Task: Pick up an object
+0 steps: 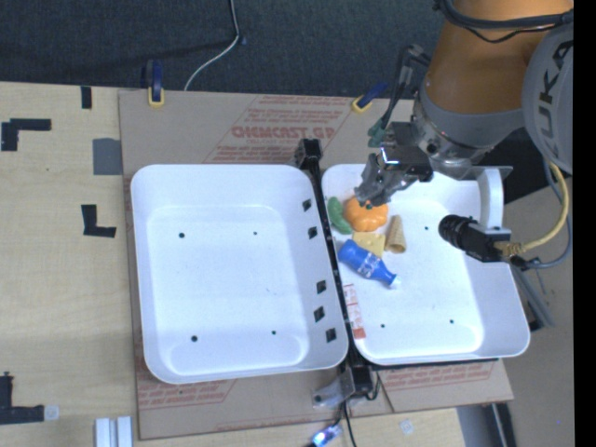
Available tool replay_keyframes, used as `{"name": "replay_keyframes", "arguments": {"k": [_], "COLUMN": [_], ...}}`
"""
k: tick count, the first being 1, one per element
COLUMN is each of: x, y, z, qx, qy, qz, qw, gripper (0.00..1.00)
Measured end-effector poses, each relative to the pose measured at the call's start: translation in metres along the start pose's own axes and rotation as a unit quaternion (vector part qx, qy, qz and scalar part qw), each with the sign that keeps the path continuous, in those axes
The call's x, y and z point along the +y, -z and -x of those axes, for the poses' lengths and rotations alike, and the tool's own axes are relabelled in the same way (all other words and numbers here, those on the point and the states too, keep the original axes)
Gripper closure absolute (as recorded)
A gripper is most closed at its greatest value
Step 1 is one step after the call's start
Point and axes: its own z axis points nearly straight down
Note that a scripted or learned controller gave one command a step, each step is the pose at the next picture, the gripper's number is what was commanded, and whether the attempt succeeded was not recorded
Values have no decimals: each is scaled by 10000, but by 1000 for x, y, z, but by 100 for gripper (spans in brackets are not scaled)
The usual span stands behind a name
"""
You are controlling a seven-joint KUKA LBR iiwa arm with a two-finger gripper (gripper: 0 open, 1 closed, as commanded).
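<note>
In the right bin (466, 333) a small pile lies near its left wall: an orange round object (364, 216), a green piece (335, 209) beside it, a pale yellow wedge (370, 241), a tan cone (396, 235) and a blue bottle (366, 263) lying on its side. My gripper (375, 192) hangs right over the orange object, its dark fingers pointing down at the object's top. The fingers hide part of the orange object, and I cannot make out whether anything sits between them.
The left bin (223, 343) lies next to the right one, joined by a black clip strip (321, 268). Both rest on a cardboard sheet (261, 128). A black cylindrical fitting (466, 236) on the arm overhangs the right bin's right side.
</note>
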Motion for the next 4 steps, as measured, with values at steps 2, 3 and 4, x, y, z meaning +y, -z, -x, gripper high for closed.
{"name": "replay_keyframes", "arguments": {"k": [2, 3, 4], "x": [2, 39, -31], "y": [-32, -11, -50], "z": [8, -28, -29], "qx": [-2, 6, 1], "qy": [-1, 21, -5], "qz": [-13, -3, -61], "qw": [10000, 10000, 10000], "gripper": [100, 100, 100]}}
